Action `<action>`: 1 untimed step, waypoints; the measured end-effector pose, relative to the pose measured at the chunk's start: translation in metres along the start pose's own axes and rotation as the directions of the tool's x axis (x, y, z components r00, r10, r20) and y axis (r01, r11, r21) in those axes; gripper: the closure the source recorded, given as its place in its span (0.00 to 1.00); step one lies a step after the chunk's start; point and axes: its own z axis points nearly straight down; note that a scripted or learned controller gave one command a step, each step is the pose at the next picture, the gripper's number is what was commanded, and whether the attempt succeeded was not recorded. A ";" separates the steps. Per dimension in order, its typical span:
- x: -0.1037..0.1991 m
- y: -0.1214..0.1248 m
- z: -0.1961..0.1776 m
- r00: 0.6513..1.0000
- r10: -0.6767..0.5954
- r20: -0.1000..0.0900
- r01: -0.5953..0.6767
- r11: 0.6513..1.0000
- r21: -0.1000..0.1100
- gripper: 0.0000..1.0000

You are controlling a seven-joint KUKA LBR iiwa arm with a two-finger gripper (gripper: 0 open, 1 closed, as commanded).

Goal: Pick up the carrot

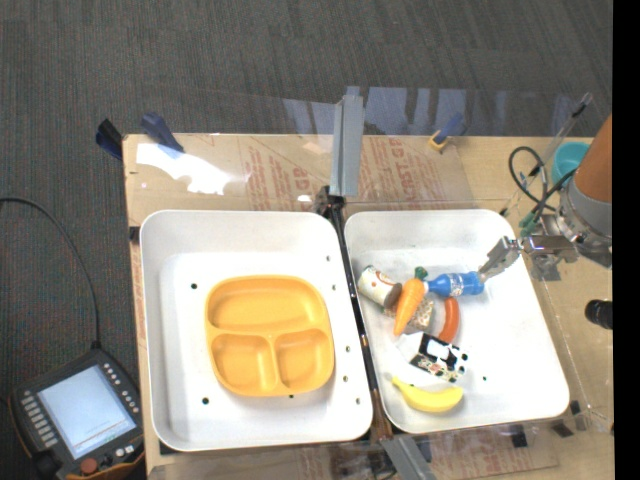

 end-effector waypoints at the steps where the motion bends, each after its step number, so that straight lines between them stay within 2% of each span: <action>1: 0.055 0.016 0.047 0.981 -0.193 0.001 0.193 0.981 0.000 0.00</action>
